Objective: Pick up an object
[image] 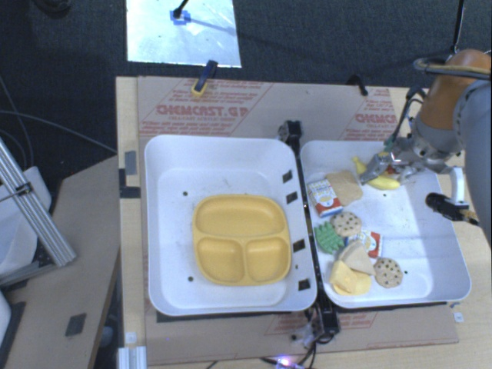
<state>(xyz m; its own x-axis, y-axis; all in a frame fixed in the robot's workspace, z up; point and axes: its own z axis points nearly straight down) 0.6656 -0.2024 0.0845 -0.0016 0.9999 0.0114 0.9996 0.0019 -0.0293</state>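
At the far edge of the right bin (442, 271), the pincer (387, 165) hangs low off the grey arm (469, 118), which reaches in from the right with its orange band (448, 98) above the wrist. The pincer sits right over a yellow banana (377, 181); its metal tip is at or on the fruit, but I cannot tell how far it is parted or whether it is clenched, and the banana cannot be seen between its parts. The banana is small, curved and bright yellow, lying flat on the white floor of the bin near the back wall, with one end poking out toward the left of the pincer.

Just left of the banana lies a tan slice of bread (343, 187), touching a small red-and-white carton (324, 197) beside the bin's left wall. Nearer the front sit a chocolate-chip cookie (346, 223), overlapping a green ridged piece (328, 238). In front of those lie a second red-and-white packet (372, 242), a pale wedge (356, 257) and a yellow cheese block (347, 278), with another cookie (387, 271) close by on the right.

The left bin (173, 175) holds a yellow divided tray (241, 238) with three compartments. Both bins rest on a brown board (254, 102) printed with red lettering, which covers the table (81, 229).
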